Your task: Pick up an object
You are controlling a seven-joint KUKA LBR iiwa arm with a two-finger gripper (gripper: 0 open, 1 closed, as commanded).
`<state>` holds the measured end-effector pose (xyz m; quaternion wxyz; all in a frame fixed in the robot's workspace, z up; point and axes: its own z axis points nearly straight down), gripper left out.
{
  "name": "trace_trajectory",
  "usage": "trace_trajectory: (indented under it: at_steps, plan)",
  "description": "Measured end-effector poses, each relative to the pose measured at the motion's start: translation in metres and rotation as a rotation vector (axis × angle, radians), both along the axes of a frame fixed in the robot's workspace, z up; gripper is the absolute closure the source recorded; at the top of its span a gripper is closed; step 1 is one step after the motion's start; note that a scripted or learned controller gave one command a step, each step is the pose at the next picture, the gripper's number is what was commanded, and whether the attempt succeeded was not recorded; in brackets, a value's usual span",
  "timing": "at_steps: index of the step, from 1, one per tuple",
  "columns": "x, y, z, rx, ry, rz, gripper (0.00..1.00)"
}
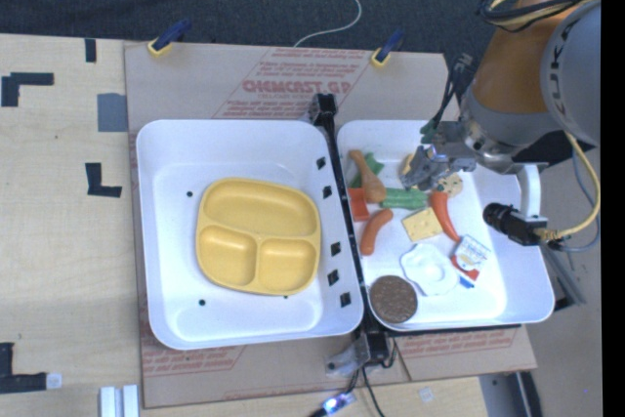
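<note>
Brown disc lies well below gripper, near green stick.

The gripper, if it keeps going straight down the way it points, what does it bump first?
Probably the green piece right under the gripper, though depth is hard to judge.

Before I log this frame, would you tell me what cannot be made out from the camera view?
- Gripper: small and dark over the clutter in the right bin; open or shut cannot be told, nor whether it holds anything.
- Items directly beneath the gripper: covered by it.
- Small red-and-white packet: its print is too small to read.
- Arm: cut off by the right edge.
- Yellow tray: fully visible in the left bin.
</note>
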<state>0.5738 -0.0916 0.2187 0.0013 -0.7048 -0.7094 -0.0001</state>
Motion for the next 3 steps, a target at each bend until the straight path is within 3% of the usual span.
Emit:
trace_trajectory:
  at_steps: [1, 2, 3]
  plan:
    - [-0.019, 0.049, -0.007, -0.001, 0.002, -0.001, 1.0]
    - [-0.02, 0.082, 0.001, -0.001, 0.0, -0.002, 1.0]
    - [-0.019, 0.078, 0.0, -0.002, 0.0, -0.004, 1.0]
